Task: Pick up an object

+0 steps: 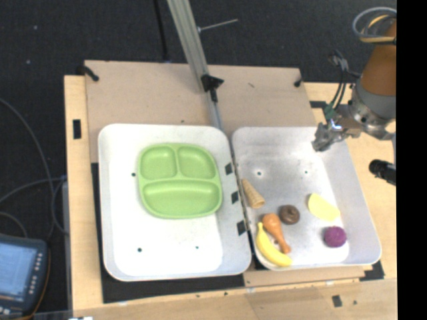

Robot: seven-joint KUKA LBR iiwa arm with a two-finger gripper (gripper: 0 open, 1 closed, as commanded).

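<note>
White bins [120, 199] x2, toys x6

One fixed camera looks down from above the bench [200, 92] at a slant, far enough off to take in both bins whole — the left bin [113, 199] and the right bin [353, 199] side by side — with dark floor beyond the far edge and the arm [380, 79] at the right

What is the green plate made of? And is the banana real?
The green plate looks like matte moulded plastic: one even colour, rounded dividers. The banana seems a plastic toy, smooth and evenly yellow, though the picture is too small to be sure.
</note>
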